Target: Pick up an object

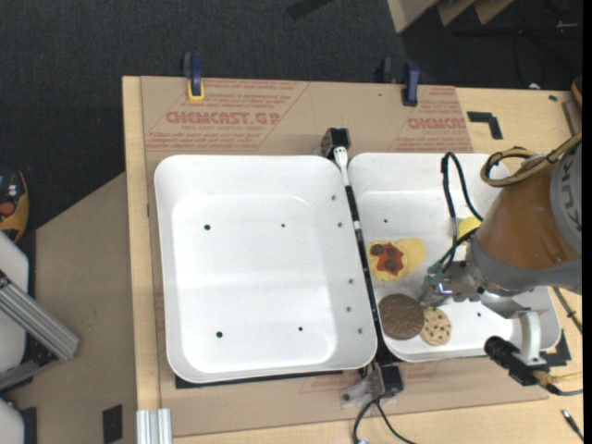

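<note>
Two glossy white bins sit on the plywood worktop [277,109]; left bin [250,266] smooth. In the right bin [407,192]: flat yellow pizza [396,255], round brown cookie [401,314], speckled cookie [436,326]. Metal pincer [437,287] above them, grip unclear.

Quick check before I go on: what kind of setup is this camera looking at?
Most likely a robotics lab test bench, not a kitchen. Two white bins sit on a board clamped with blue clamps, cables run around them, and the right bin holds toy food, including a brown cookie, beside the arm's hand.
</note>
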`<state>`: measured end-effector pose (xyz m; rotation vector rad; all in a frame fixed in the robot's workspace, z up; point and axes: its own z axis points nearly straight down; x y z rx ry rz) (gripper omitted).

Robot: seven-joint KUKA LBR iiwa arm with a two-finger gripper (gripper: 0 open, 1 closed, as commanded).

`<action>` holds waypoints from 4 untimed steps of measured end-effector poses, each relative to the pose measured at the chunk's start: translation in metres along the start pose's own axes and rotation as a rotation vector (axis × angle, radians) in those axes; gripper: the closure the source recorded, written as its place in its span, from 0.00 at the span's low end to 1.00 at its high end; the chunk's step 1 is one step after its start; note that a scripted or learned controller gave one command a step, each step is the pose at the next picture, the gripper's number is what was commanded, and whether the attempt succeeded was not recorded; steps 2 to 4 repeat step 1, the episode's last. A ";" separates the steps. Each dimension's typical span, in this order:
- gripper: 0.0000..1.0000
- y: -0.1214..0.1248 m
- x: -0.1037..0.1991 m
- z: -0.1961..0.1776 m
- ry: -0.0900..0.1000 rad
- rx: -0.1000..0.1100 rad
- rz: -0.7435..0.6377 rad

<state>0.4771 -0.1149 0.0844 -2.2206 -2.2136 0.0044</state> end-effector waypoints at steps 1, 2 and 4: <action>1.00 0.040 0.120 -0.107 0.001 -0.020 -0.017; 1.00 0.040 0.120 -0.107 0.001 -0.020 -0.017; 1.00 0.040 0.120 -0.107 0.001 -0.020 -0.017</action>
